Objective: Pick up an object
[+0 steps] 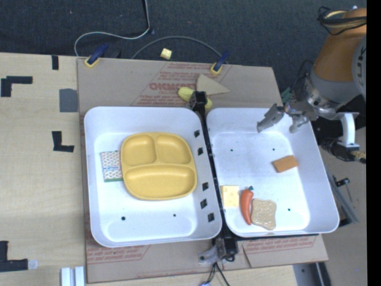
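My gripper hangs over the far right corner of the right bin, open, with nothing between its fingers. Below it in that bin lies a small orange-brown block. Near the bin's front edge a yellow square, a red-orange chili pepper and a slice of bread lie side by side. The left bin holds a yellow divided plate and a small patterned sponge-like card next to the plate's left rim.
The two bins meet at a black clipped seam. Behind them on the cardboard lie a yellow piece and a tan wedge. Clamps and a cable sit along the cardboard's far edge.
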Controlling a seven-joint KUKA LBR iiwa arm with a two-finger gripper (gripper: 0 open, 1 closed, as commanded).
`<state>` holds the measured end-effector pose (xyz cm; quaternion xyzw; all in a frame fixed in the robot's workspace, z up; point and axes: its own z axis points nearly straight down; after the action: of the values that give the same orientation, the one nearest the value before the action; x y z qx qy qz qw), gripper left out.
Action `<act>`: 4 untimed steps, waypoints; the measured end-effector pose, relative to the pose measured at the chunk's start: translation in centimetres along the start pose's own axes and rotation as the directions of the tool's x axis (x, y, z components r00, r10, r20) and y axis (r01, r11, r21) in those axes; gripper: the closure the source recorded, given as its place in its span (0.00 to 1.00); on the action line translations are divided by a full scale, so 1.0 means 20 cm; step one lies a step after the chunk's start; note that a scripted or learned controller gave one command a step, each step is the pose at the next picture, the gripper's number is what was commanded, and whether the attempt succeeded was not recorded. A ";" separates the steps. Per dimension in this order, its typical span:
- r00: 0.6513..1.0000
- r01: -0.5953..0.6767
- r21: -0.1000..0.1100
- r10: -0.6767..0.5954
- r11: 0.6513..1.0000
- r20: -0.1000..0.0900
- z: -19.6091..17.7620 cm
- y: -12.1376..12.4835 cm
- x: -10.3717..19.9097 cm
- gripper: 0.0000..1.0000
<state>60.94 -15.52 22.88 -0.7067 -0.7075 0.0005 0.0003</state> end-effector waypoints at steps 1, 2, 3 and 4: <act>1.000 0.001 -0.001 -0.001 1.000 0.002 0.75 -0.27 0.27 0.00; 1.000 -0.003 -0.008 0.003 1.000 0.002 0.71 -0.63 0.24 0.00; 1.000 -0.007 -0.009 0.007 1.000 0.007 0.14 -0.63 -0.27 0.00; 1.000 0.007 0.007 -0.007 1.000 -0.006 0.56 -0.57 0.20 0.00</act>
<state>49.54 -11.46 11.73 -0.7041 -0.7100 0.0011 0.0048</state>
